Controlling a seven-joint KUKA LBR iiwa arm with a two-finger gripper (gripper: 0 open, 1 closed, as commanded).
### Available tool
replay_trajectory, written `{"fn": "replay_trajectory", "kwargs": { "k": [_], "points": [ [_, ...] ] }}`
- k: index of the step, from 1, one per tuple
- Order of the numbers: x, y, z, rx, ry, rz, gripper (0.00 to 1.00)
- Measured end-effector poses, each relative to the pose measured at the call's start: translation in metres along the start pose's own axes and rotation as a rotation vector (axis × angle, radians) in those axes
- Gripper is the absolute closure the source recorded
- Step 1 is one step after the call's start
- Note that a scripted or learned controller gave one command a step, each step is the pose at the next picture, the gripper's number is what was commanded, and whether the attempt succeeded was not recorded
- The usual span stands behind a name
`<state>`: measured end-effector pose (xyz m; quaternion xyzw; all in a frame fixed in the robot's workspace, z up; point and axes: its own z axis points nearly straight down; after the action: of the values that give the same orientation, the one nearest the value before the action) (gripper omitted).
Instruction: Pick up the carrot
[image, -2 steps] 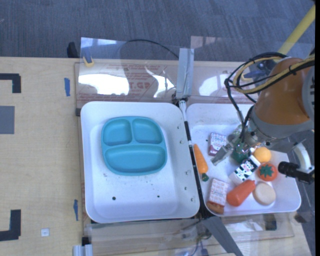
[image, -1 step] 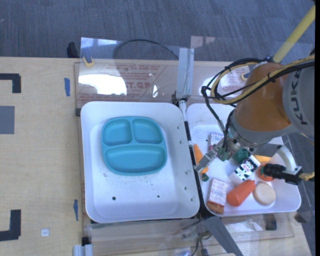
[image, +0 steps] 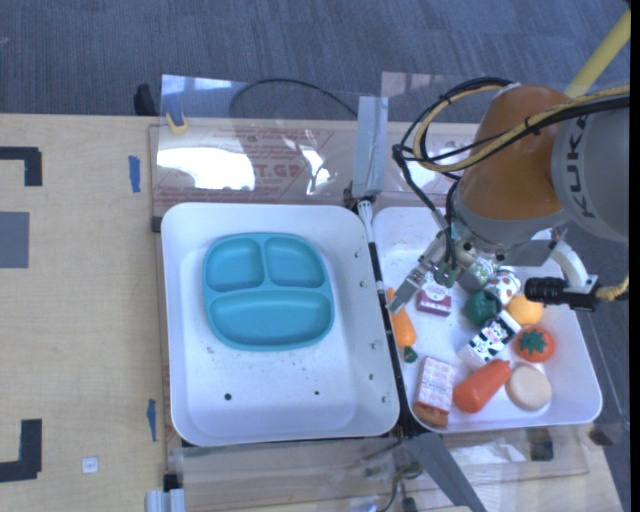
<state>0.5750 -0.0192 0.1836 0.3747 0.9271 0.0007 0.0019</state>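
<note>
**Gripper low among the toys, carrot lying apart**

The gripper (image: 443, 268) hung low in the right bin (image: 585, 400); whether its fingers were apart or together could not be told. The carrot (image: 481, 386) lay near the front edge, touching a pink wafer pack (image: 435, 386) and a pale bun (image: 529, 387). With toys packed so close, a descent could likely catch a neighbour instead. "KU" was readable on the arm (image: 598, 170).
</note>
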Motion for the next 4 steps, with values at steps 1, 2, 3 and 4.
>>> {"fn": "replay_trajectory", "kwargs": {
  "k": [1,2,3,4],
  "points": [
    [0.032,-0.038,0.000,0.003,0.006,-0.167,0.00],
    [0.031,-0.038,0.000,0.003,0.006,-0.166,0.00],
    [0.030,-0.037,-0.009,0.001,0.004,-0.163,1.00],
    [0.003,-0.028,-0.041,-0.001,-0.001,-0.309,1.00]
  ]
}}
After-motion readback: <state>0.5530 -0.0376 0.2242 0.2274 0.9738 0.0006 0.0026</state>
